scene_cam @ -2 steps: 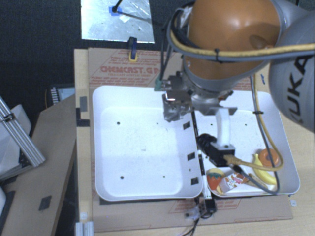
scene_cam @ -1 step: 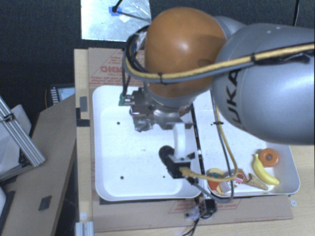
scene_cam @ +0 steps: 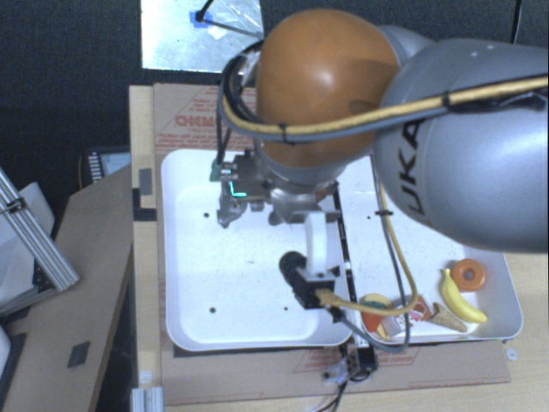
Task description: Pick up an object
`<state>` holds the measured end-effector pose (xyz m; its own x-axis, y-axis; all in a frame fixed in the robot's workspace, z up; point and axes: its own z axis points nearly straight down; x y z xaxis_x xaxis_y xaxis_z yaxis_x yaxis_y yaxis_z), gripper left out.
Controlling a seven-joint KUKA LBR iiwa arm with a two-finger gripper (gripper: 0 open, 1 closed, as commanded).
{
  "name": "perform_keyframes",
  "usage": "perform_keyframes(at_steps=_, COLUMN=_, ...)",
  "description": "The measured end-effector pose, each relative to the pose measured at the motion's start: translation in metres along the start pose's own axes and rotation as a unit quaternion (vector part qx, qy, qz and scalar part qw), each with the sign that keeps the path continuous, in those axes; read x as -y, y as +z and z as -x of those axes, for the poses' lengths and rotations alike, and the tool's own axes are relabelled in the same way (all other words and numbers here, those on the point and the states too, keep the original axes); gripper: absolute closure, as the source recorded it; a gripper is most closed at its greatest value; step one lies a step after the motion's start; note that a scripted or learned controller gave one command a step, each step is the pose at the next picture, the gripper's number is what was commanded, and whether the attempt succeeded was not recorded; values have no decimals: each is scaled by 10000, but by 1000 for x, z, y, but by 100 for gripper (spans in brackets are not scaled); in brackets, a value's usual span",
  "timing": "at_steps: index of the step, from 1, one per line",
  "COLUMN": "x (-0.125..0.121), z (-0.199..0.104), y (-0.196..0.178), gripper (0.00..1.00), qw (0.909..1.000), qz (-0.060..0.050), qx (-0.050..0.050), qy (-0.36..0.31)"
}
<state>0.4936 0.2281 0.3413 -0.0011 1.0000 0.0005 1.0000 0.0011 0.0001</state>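
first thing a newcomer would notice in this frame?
The arm's big orange band and grey body, filling the upper right and hanging over the left bin. Next, the bright cluster in the right bin's near corner: a yellow banana, an orange round piece and a red item.

Dark wall (scene_cam: 69, 50) behind a cardboard-topped bench (scene_cam: 184, 110); a reflective sheet (scene_cam: 184, 28), possibly foil, hangs above; aluminium framing (scene_cam: 34, 239) stands left.
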Motion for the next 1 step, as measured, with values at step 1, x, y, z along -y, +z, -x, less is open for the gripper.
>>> perform_keyframes(at_steps=1, x=7, z=-7, y=-121, gripper=0, qw=10000, qz=69, qx=-36, qy=-23)
